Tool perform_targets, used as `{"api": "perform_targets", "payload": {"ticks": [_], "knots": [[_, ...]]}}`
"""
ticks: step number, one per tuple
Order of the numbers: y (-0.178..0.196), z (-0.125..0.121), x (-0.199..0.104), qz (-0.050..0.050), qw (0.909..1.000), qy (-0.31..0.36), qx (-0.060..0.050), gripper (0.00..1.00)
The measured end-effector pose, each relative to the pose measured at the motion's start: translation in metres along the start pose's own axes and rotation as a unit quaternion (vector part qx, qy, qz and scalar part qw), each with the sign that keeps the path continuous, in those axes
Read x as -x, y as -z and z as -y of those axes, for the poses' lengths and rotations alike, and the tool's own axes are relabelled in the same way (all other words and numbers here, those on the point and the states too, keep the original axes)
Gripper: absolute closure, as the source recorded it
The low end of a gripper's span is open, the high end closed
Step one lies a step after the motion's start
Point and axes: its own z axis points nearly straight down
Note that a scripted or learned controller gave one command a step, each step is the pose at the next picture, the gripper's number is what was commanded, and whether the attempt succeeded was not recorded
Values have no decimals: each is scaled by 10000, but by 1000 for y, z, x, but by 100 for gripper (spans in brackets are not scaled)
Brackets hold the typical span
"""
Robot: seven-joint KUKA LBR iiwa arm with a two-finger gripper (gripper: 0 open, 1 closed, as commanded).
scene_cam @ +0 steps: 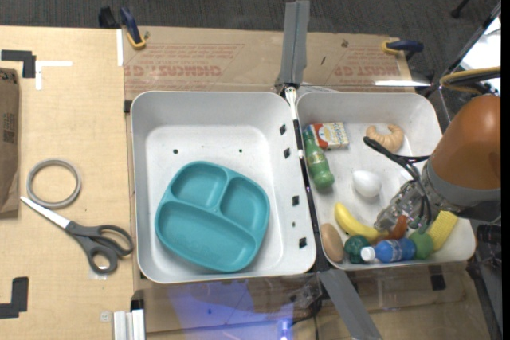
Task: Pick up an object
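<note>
My gripper [398,216] is low in the right bin [426,109], near its front right corner, in a cluster of small items. It hangs right over a small orange-red piece [399,231], with a yellow banana [353,222] to its left. A blue bottle [388,252] lies in front of it, and a yellow corn cob [442,228] is on its right. A white egg [366,184] rests just behind and left of it. Farther back are a green bottle [319,163], a cracker box [332,134] and a croissant [386,137]. A brown egg [332,242] lies at the front left.
The left bin [151,139] holds a teal divided plate [212,215]. Left of the bins, scissors [84,236] and a tape roll [53,182] lie on the wooden bench. The arm's orange band [476,147] overhangs the right bin's right wall.
</note>
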Motion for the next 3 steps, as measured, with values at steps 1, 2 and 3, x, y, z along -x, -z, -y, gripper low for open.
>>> {"api": "perform_targets", "payload": {"ticks": [1, 2, 3], "knots": [[0, -17, -15, -2, 9999, -106, 4, 0], [9, -18, -14, 9, 9999, -105, 12, 100], [134, -41, -24, 16, 9997, 233, 8, 100]]}}
